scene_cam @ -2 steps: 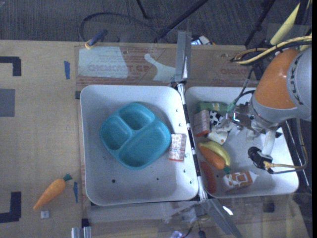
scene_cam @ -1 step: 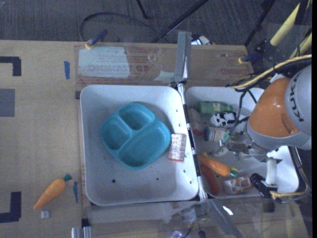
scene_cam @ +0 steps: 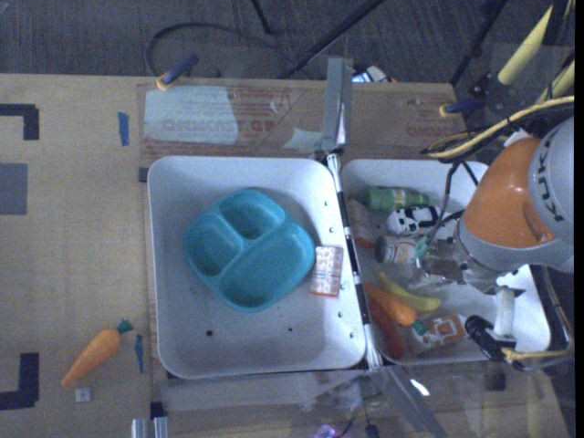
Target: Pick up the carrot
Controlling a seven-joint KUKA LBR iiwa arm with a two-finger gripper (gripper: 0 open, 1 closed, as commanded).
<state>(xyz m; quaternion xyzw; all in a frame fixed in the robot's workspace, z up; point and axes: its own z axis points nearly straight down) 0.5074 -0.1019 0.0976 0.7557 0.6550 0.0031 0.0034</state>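
Counter (scene_cam: pixel 73 199): a light wooden surface is seen, marked with black corner brackets and short strips of blue tape; both bins are carried on it.
Left bin (scene_cam: pixel 173 318): a shallow white bin is set left of centre, touching the right bin along a metal divider.
Right bin (scene_cam: pixel 534 322): a shallow white bin is placed at the right, crowded with small items and partly covered by the arm.
Arm (scene_cam: pixel 525 208): a grey arm with an orange band is reached in from the right, over the right bin.
Plate (scene_cam: pixel 248 247): a teal divided plate with three compartments is laid flat in the left bin, near its middle.
Jaws (scene_cam: pixel 427 255): positioned low over the middle of the right bin; whether they are spread or closed cannot be told, and nothing is seen held between them.
Carrot (scene_cam: pixel 92 354): an orange carrot with a green top is found lying on the counter outside both bins, near the lower left corner, tilted, its green end up and to the right.
Second carrot (scene_cam: pixel 392 307): an orange carrot lies in the right bin, just beside a banana.
Banana (scene_cam: pixel 411 294): a yellow banana is seen below the jaws.
Green bottle (scene_cam: pixel 396 198): laid on its side near the top of the right bin.
Card (scene_cam: pixel 326 271): a small printed packet rests at the right edge of the left bin, touching the plate.
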